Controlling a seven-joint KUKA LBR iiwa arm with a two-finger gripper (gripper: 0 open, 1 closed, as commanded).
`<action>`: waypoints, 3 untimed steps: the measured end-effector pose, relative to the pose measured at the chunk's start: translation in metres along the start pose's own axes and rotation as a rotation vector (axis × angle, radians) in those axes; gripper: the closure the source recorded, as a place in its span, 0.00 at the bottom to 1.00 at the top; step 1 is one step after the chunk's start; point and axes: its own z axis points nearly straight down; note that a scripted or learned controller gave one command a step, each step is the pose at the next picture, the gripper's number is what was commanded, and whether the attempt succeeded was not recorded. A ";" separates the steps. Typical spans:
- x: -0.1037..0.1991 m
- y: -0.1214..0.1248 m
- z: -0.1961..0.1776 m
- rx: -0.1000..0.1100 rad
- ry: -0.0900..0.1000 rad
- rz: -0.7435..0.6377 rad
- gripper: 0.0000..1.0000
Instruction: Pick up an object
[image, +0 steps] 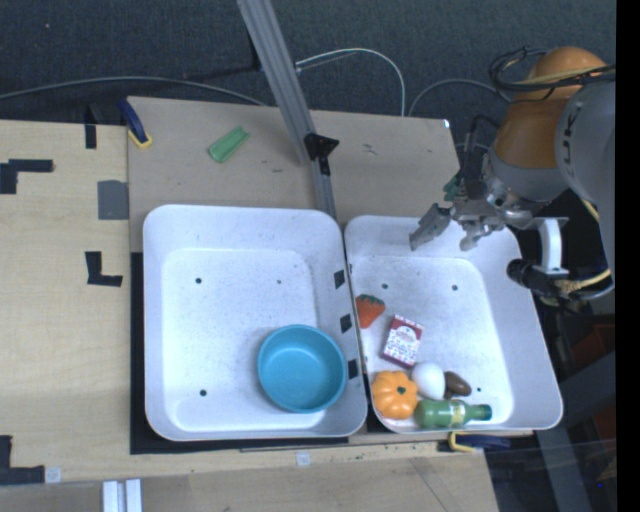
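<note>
My gripper (448, 232) hangs open over the far edge of the right bin (520, 340), its two fingers spread with nothing between them. In the near part of that bin lie a red strawberry-like toy (369, 309), a small red-and-white carton (402, 340), an orange pumpkin (394, 394), a white egg (429, 380), a brown item (457, 383) and a green bottle (452, 412) on its side. All of them sit well below the gripper in this view. A blue bowl (301, 367) stands in the left bin (180, 250) near its front right corner.
A grey metal pole (290, 95) slants down to the gap between the bins. A green block (228, 144) lies on the bench behind the left bin. Cables run along the back. The arm's orange band (545, 100) is at the upper right.
</note>
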 end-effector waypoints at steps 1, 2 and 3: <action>0.000 0.000 0.000 0.000 0.000 0.000 0.00; 0.007 0.006 0.050 0.005 0.000 0.000 0.00; 0.004 0.008 0.113 0.007 0.000 0.001 0.00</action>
